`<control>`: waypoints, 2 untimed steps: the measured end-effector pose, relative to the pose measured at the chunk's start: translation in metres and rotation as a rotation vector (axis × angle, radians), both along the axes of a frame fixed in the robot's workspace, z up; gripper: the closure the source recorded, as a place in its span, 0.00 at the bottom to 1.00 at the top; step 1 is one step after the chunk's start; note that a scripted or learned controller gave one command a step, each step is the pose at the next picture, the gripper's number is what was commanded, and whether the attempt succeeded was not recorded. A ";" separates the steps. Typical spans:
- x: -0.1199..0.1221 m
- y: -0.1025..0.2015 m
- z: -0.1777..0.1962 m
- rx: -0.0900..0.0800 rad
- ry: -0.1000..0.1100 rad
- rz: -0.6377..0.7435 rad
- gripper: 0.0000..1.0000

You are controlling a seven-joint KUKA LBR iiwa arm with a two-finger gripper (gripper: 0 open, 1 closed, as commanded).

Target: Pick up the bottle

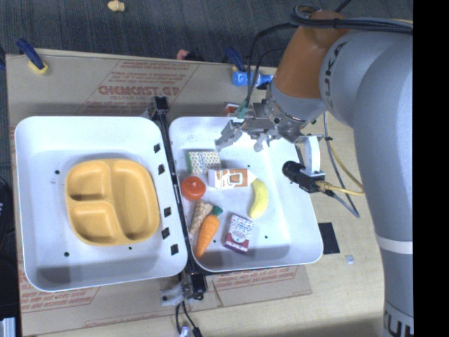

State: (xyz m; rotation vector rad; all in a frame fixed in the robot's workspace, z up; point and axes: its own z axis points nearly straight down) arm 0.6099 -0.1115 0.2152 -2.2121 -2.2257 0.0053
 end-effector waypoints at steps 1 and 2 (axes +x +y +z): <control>0.000 0.000 0.010 0.000 0.003 0.005 1.00; -0.051 0.071 -0.024 0.001 0.001 0.144 1.00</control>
